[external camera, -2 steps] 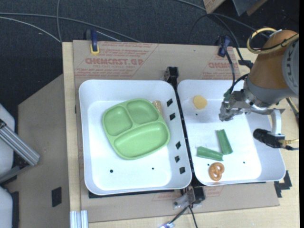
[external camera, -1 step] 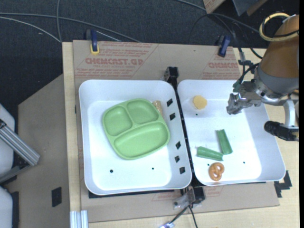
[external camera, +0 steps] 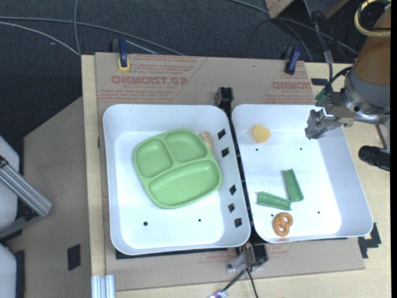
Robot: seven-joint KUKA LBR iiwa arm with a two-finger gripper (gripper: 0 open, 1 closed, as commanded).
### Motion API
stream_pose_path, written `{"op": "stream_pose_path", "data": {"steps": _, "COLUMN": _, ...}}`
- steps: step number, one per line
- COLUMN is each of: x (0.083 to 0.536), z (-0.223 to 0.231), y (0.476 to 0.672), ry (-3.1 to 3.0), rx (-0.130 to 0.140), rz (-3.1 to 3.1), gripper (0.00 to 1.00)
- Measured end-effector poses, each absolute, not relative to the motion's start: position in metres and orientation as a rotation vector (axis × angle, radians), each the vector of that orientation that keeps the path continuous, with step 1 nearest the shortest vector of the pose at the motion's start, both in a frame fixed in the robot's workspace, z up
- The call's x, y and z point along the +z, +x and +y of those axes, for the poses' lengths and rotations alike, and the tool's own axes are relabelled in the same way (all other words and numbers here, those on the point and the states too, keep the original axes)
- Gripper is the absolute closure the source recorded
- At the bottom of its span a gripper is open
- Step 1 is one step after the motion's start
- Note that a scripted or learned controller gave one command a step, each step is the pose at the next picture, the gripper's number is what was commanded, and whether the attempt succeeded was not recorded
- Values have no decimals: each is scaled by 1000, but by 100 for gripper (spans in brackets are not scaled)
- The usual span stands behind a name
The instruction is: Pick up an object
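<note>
The end effector hangs over the far right corner of the right bin, and whether it is wide or narrow cannot be told from this slant; nothing shows in its grip. Taking that bin as the landmark, a yellow piece lies near its far left corner, two green sticks lie in its middle, touching at an angle, and a small pretzel sits at its near edge just below them. Left of the right bin on the counter, the left bin carries a green divided plate.
</note>
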State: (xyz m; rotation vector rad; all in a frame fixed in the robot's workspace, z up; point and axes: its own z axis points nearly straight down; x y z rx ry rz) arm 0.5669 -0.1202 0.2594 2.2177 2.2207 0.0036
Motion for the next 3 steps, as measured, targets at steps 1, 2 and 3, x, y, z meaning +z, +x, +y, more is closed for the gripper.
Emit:
{"op": "stream_pose_path", "data": {"steps": 1, "x": 248, "z": -65, "y": 575, "ry": 2218, "rx": -1, "rz": 2228, "gripper": 100}}
{"op": "stream_pose_path", "data": {"steps": 2, "x": 234, "z": -18, "y": 572, "ry": 2221, "rx": -2, "rz": 2226, "gripper": 100}}
{"op": "stream_pose_path", "data": {"steps": 3, "x": 222, "z": 36, "y": 572, "ry": 2220, "rx": -2, "rz": 2228, "gripper": 100}}
